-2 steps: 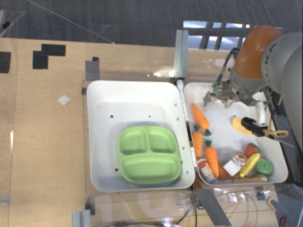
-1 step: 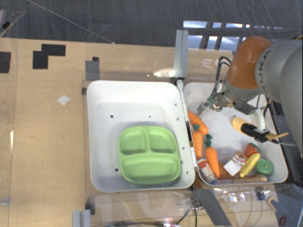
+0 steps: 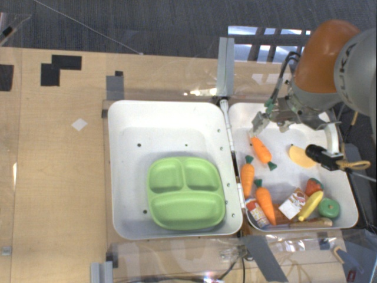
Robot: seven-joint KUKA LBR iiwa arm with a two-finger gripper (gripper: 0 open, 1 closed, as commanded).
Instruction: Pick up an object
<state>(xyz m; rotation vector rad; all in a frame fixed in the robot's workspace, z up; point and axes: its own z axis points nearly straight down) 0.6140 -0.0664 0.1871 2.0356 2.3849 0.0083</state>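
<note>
Carrots (image 3: 261, 150) lie in the right bin (image 3: 347, 220) below the hand (image 3: 277, 114), grip state unclear.

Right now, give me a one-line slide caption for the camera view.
KUKA gripper hovers above toy carrots in the right bin; green divided plate sits in the left bin.

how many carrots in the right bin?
3. One carrot lies upper-middle, one by the left wall, one near the front clutter. Others may hide under that pile.
</note>
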